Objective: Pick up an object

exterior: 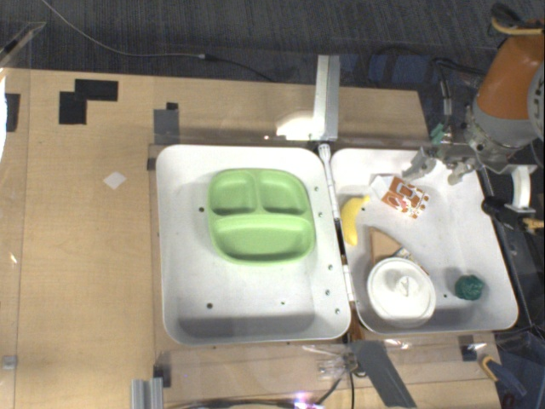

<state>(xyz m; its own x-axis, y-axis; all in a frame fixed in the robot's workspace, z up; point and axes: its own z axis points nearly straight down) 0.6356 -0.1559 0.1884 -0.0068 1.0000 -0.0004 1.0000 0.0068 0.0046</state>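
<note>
The objects lie in the right bin [502,254]: an orange-and-white packet [404,198] toward the far side, tilted; a yellow banana [351,220] to its left against the bin's left wall; a tan card-like piece [383,245] just nearer than the packet; a white round lidded container [400,290] at the near side, touching the tan piece's near edge; a small dark green lump [468,288] to the right of the container, apart from it. The pincer [441,167] hangs over the far part of this bin, just right of the packet, its two fingers spread with nothing between them; the grey arm with its orange band [509,79] rises behind it at the far right. The left bin [183,254] holds a green divided tray [260,214], lying flat near its middle; both bins sit side by side on the wooden counter [77,245], which carries black markings [85,99] at its far left.
</note>
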